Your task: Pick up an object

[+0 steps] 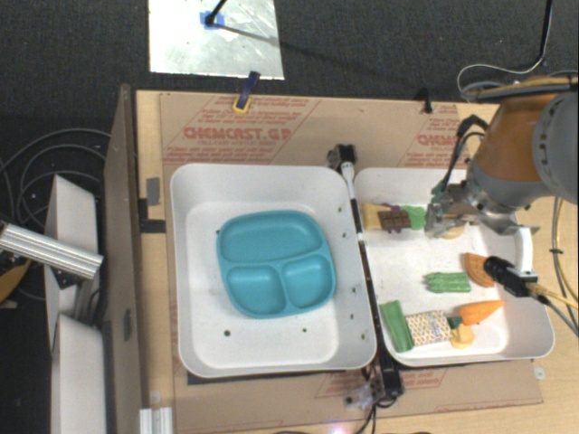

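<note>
Reaching into the right bin (pixel 543 337), the gripper (pixel 441 222) hangs low near the bin's back edge. I cannot tell how it is set, because the grey wrist and orange band of the arm (pixel 516 156) hide most of it.

The task does not name one thing, so any toy in this bin will do. Just to the left of the gripper sit a small green piece (pixel 414 217) and a brown piece (pixel 391 219), close together by the wall between the bins. In front of the gripper, toward the near edge, lies a green bumpy toy (pixel 449 283). Further in front are a carrot (pixel 480 312), a speckled block (pixel 429 326) and a green stick (pixel 395 325). An orange round piece (pixel 476 268) lies near a black part on the arm.

What could go wrong? The gripper looks like it is beside the green piece, not over it — so it might close on nothing and come up with no toy. The green and brown pieces touch, so it might push one away or bump both. It is also near the bin's wall, and it could knock that.

The teal plate (pixel 273 262) sits well off to the left, in the left bin (pixel 194 333).

The brown board (pixel 271 120) behind the bins has red words on it — they read "CHEMCAST GP", and they show again by the arm.
</note>
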### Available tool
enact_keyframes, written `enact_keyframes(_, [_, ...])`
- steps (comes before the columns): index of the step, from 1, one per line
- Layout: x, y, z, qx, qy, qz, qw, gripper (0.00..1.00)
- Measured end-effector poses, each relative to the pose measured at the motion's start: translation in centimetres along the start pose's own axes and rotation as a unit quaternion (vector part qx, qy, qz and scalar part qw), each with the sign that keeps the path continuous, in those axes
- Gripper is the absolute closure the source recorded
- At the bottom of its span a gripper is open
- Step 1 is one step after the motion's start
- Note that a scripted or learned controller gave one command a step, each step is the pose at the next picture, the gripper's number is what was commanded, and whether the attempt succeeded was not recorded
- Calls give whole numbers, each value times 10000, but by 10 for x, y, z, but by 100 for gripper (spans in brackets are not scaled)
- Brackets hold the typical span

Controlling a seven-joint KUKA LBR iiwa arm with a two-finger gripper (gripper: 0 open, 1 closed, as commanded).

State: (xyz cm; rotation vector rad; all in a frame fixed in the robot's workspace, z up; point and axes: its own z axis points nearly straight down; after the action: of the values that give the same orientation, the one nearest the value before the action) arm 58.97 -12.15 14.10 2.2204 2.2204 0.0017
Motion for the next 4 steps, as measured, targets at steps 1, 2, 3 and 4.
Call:
enact_keyframes(1, [1, 1, 1, -2, -2, -8, 10000, 0])
enact_keyframes(2, [-2, -49, 59, 26, 7, 7, 10000, 0])
enact_keyframes(3, [-15, 26, 55, -33, -11, -26, 10000, 0])
enact_keyframes(4, [-50, -21, 57, 15, 1, 14, 10000, 0])
